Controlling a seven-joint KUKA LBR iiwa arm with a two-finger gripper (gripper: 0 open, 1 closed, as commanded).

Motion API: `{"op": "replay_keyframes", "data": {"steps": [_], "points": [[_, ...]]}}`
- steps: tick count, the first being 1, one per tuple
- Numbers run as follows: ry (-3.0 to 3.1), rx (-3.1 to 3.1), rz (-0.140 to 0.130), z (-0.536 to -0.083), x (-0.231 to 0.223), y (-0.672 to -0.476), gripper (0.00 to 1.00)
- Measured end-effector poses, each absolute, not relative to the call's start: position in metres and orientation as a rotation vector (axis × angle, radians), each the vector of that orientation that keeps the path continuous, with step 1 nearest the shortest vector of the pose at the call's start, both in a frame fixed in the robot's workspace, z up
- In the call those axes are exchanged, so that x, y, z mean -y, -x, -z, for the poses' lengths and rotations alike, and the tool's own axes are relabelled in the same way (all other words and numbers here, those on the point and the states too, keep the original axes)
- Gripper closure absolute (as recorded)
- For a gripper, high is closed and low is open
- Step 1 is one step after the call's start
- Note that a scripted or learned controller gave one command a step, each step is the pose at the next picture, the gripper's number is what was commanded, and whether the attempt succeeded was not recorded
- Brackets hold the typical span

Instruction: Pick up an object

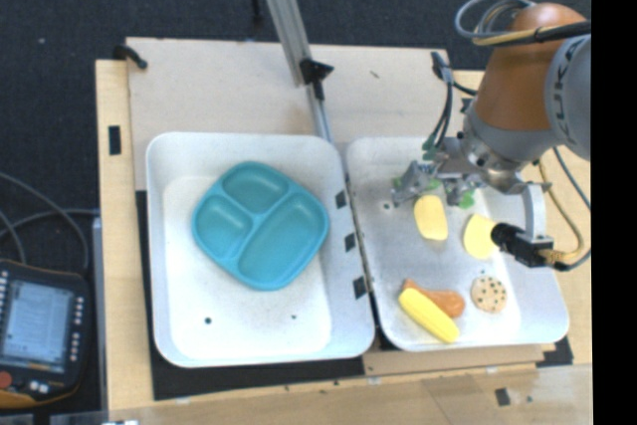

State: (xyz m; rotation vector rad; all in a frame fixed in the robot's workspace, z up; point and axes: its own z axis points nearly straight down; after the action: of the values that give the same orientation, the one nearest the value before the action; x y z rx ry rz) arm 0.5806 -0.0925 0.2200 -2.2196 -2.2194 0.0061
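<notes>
My gripper hangs over the back of the right bin, its fingers spread open. A pale yellow piece lies on the bin floor just in front of the fingertips, and nothing is held between them. A second yellow piece lies to its right. Nearer the front are a round speckled cookie, a yellow banana-like piece and an orange piece touching it.
The left bin holds a blue divided plate. A slanted metal post rises behind the bins, with its foot near the wall between them. The arm comes in from the right, above the right bin's back edge.
</notes>
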Motion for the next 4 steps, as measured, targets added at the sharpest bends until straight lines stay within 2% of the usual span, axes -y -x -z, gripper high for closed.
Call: {"op": "replay_keyframes", "data": {"steps": [2, 3, 4], "points": [[2.222, 2.218, -0.006, -0.134, 0.099, -0.584, 0.00], [2.229, 2.217, 0.003, -0.148, 0.100, -0.586, 1.00], [2.229, 2.220, 0.005, -0.192, 0.105, -0.588, 1.00]]}}
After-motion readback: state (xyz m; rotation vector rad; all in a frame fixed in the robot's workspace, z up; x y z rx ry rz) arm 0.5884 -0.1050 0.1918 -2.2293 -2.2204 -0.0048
